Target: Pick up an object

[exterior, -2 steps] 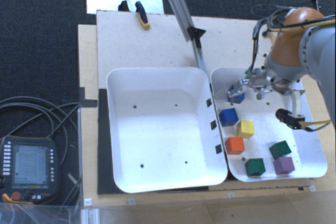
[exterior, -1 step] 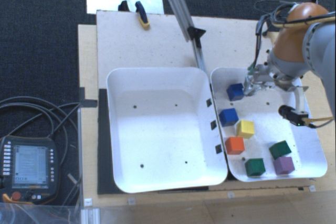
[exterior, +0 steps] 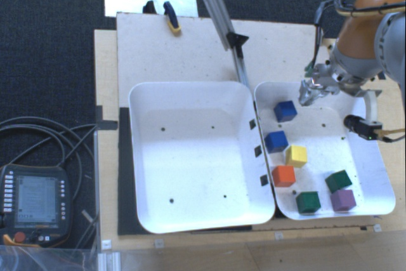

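The right bin (exterior: 371,165) holds several small cubes: a blue cube (exterior: 285,111) near its back, a second blue cube (exterior: 276,141), a yellow cube (exterior: 296,155), an orange cube (exterior: 283,176), two green cubes (exterior: 308,202) (exterior: 338,181) and a purple cube (exterior: 343,200). My gripper (exterior: 309,95) hangs over the back of this bin, just right of and above the far blue cube. Nothing shows between its fingers.
The left bin (exterior: 190,155) lies beside the right one, with a row of black clips along the shared edge. A slanted metal pole (exterior: 216,3) crosses the bench behind the bins. A teach pendant (exterior: 35,203) and cables lie at far left.
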`<state>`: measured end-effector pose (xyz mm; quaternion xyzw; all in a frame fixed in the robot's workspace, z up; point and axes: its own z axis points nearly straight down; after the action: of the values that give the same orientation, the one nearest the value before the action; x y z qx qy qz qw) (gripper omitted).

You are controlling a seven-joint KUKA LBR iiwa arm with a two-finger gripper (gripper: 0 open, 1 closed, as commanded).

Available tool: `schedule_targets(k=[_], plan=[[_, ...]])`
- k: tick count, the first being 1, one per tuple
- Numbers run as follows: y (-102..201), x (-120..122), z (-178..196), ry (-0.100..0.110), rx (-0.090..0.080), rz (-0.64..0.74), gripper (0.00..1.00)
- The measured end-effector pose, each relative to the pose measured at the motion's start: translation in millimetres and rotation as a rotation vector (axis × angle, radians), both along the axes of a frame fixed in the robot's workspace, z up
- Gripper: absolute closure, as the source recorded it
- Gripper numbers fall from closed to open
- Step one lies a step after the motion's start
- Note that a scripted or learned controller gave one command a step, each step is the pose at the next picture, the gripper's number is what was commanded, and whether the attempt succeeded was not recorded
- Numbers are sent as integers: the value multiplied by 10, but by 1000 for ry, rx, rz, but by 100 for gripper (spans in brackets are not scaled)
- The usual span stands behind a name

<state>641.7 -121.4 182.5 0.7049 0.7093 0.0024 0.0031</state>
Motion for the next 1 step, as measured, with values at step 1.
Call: schedule_targets(k=[1], plan=[[71, -33, 608, -2, 0, 0, 100]])
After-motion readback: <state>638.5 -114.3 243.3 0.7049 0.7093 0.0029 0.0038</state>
